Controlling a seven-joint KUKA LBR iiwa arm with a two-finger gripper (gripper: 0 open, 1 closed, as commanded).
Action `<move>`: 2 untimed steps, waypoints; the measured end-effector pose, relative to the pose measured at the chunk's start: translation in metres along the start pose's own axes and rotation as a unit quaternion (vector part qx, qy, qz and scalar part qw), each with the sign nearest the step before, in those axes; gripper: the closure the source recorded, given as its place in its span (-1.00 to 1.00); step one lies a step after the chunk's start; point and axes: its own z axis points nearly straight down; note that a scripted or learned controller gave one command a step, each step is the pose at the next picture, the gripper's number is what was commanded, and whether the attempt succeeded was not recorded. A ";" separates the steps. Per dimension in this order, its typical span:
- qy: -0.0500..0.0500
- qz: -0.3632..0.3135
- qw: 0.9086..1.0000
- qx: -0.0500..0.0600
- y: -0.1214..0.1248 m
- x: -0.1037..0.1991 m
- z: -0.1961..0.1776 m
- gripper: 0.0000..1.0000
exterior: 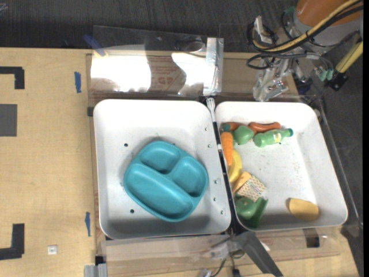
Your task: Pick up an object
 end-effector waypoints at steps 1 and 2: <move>0.003 -0.024 1.000 -0.001 0.034 0.039 0.034 1.00; -0.002 -0.005 1.000 0.002 -0.035 0.010 -0.028 1.00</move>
